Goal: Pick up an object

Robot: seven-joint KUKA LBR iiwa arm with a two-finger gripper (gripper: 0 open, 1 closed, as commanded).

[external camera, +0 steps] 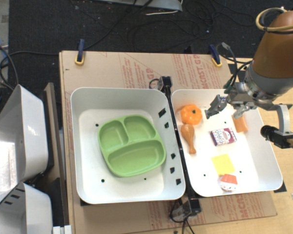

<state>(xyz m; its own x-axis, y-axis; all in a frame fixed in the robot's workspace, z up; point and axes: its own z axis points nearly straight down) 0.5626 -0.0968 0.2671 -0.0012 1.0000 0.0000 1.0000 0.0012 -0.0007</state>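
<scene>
Camera view, looking down at a slant, recorded two shallow white bins side by side on a cardboard-covered bench.

Left bin (83, 145): held one green divided plate (132, 145), lying flat near the middle.

Right bin (263, 165): held a small orange pumpkin (191, 114) at the far left, a tan drumstick-shaped toy (188, 137) just nearer than the pumpkin, a small purple-and-white carton (222, 136) near the middle, a yellow square block (223, 163) nearer again, a small red-and-white item (228, 182) by the near wall, and an orange block (240, 124) partly under the arm.

Gripper (228, 106): hung over the far part of the right bin, between the pumpkin and the orange block, with its fingers spread and nothing between them.

Step in hand, as judged: approach, with no object yet taken. The nearest candidates were the pumpkin, the carton and the orange block. The next move would call for settling over one of them and lowering with the fingers astride it.

Room: the carton and the yellow block stood apart from their neighbours, with bare floor around them. The pumpkin sat close to the divider between the bins (173, 126), leaving little room for a finger on that side. The red-and-white item lay close to the near wall.
</scene>
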